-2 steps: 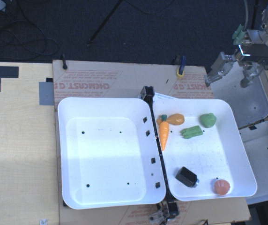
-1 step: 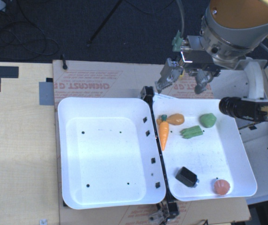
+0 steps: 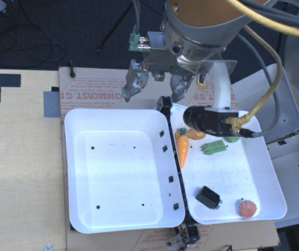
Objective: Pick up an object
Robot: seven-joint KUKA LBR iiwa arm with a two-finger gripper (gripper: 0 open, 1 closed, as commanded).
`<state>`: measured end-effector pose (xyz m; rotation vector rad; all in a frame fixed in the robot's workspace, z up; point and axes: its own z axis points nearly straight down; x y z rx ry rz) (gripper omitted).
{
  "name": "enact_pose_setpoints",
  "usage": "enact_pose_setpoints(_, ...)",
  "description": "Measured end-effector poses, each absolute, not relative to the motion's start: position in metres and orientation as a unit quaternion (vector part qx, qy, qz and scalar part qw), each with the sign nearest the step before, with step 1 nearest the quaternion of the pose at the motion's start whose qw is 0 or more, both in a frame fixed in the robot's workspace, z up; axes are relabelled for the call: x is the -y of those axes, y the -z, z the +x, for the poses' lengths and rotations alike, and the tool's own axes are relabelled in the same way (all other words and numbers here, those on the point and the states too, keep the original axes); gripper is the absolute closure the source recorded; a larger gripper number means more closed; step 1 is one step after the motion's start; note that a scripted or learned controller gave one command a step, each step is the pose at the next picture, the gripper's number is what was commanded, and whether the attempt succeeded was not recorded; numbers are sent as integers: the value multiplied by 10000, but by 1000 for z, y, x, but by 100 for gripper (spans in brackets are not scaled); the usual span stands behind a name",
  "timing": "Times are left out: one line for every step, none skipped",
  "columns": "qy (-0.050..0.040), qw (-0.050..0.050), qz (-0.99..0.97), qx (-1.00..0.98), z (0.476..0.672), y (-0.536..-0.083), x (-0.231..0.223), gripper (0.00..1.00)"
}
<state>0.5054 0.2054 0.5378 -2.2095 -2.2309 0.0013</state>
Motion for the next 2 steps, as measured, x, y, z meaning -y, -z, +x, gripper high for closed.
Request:
enact_pose_setpoints(-35,17,-7050,7092,506,-547,-202,100)
enact_pose_setpoints(-77,31,-7057,7085,482,-403,-245,100)
